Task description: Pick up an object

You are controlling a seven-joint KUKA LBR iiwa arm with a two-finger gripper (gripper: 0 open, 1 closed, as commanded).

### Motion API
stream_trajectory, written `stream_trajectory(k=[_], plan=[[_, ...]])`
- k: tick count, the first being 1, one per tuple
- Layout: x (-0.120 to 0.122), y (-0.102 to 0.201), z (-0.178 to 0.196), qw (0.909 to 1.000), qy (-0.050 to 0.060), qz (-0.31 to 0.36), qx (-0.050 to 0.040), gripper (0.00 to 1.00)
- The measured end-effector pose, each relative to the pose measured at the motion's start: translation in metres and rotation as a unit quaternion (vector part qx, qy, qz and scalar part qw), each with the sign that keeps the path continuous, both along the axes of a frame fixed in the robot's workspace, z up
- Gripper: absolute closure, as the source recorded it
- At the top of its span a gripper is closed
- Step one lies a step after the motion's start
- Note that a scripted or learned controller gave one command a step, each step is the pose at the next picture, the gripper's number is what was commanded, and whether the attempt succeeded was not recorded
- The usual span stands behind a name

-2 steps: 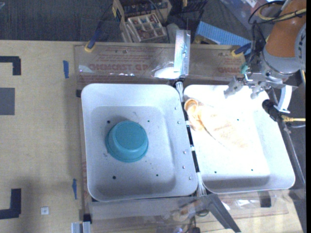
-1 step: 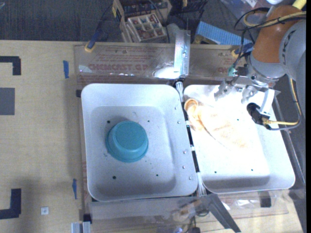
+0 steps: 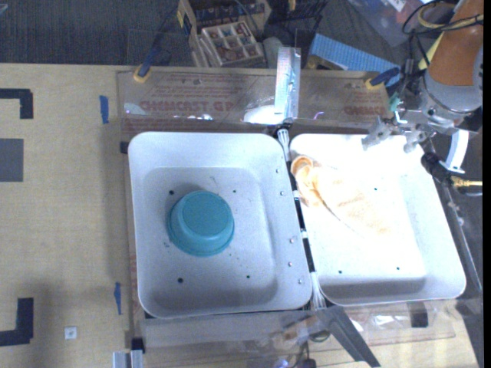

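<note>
A teal bowl (image 3: 201, 222) lies upside down in the middle of the left bin (image 3: 146, 167). In the right bin (image 3: 437, 274), a small orange object (image 3: 304, 176) rests against the left wall. A pale, flat, orange-tinted thing (image 3: 351, 203) spreads from it toward the bin's middle, washed out by glare. My gripper (image 3: 392, 139) hangs over the right bin's far edge, well right of and beyond the orange object. It is open with nothing between its fingers. The arm's orange band (image 3: 459, 48) shows at the upper right.
A clear plastic panel (image 3: 199, 102) stands along the far side of both bins. Boxes and cables (image 3: 226, 29) crowd the floor behind it. Wooden bench top (image 3: 54, 228) lies left of the bins.
</note>
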State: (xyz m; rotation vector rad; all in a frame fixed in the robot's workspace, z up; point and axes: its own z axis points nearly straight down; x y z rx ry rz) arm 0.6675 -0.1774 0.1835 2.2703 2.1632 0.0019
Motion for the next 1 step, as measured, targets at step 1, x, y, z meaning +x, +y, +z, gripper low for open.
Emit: stream_trajectory(k=[1], plan=[[-0.0083, 0.0766, -0.0552, 0.9898, 0.003, 0.143, 0.0015, 0.00]])
